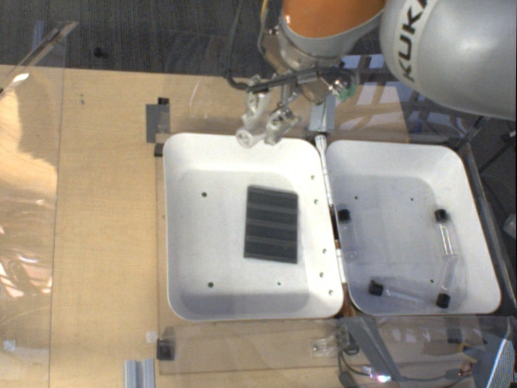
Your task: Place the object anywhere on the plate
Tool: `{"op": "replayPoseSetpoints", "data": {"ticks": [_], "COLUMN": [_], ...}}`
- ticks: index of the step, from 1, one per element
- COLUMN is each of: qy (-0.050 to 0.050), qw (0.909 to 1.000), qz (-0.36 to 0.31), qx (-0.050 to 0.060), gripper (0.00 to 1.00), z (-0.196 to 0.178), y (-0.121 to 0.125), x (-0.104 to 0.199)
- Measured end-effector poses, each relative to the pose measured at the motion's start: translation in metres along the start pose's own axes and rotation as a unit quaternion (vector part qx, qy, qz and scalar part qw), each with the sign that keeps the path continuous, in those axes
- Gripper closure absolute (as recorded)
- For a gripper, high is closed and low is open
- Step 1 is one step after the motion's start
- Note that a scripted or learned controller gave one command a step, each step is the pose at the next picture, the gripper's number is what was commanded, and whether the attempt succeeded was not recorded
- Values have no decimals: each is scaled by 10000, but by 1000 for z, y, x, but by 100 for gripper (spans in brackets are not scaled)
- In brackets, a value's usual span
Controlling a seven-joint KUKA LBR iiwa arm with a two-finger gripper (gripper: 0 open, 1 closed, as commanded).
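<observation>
The end effector [263, 129] hangs over the far rim of the left bin [186, 217]; its 2 fingers look parted with nothing between them. The plate [271, 224] — a dark ribbed rectangle — lies mid-bin, nearer the camera than the end effector, long axis running far to near. Candidate objects, clear tubes [447, 245] with black caps, lie in the right bin [477, 208] — rightward, well apart from the fingers.

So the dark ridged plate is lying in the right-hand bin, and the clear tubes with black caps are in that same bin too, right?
Not quite. The camera view shows the dark ridged plate lying in the left bin. The clear tubes with black caps are indeed in the right bin.
</observation>
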State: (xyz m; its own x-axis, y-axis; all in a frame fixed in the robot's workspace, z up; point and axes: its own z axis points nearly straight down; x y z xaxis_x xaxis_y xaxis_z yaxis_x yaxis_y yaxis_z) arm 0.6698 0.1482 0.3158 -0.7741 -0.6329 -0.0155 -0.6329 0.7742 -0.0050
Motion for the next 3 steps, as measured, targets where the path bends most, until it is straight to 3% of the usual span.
{"op": "replayPoseSetpoints", "data": {"ticks": [1, 2, 3], "qy": [33, 17, 25], "qw": [9693, 9461, 8637], "qz": [2461, 3239, 5040], "qx": [-8, -6, 5], "gripper": [100, 100, 100], "z": [46, 33, 14], "y": [42, 69, 68], "x": [-33, -55, -55]}}
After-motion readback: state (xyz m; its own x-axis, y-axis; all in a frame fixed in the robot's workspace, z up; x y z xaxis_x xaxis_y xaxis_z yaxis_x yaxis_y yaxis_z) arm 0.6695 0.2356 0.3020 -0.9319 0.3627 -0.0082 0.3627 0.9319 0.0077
